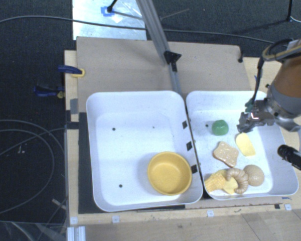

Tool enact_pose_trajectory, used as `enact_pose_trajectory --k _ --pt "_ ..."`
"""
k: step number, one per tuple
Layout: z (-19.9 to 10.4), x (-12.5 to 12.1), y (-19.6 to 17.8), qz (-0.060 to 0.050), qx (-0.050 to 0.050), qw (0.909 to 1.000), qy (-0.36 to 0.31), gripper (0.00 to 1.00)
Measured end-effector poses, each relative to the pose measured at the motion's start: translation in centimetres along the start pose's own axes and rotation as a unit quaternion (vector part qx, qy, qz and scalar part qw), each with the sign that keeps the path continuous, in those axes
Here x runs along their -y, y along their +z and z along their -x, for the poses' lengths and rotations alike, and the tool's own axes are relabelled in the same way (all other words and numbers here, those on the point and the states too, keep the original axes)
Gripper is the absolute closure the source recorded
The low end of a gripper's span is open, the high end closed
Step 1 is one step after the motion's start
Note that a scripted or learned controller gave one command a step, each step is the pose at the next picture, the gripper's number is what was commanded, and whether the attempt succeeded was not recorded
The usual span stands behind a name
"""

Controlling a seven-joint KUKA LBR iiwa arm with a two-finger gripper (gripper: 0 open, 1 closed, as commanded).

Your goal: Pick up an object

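Bowl (169, 172) is seen in the left bin (135, 104). Nearest in the right bin (200, 102) are beige pieces, then a yellow block (245, 145) and green ball (220, 127). Claw (245, 124) is held just above the block; its state cannot be told.

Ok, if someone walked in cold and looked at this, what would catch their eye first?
Probably the yellow bowl, alone near the front of the left bin. Next, the cluster of pale toy foods crowded into the right bin, with a small green ball set apart behind them. The gripper hovers over that bin's right side.
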State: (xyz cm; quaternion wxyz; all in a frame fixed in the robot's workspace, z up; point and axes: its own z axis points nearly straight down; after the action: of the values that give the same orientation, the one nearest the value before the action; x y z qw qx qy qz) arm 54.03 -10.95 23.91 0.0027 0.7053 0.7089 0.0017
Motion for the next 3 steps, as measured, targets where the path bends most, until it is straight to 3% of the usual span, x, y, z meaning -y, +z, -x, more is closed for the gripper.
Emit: enact_pose_trajectory --k 1,3 --pt "-4.7 -1.9 1.1 -0.002 -0.001 1.0000 -0.002 1.00" --pt "-15.3 -6.5 -0.2 -0.001 -0.002 1.0000 -0.003 1.00"
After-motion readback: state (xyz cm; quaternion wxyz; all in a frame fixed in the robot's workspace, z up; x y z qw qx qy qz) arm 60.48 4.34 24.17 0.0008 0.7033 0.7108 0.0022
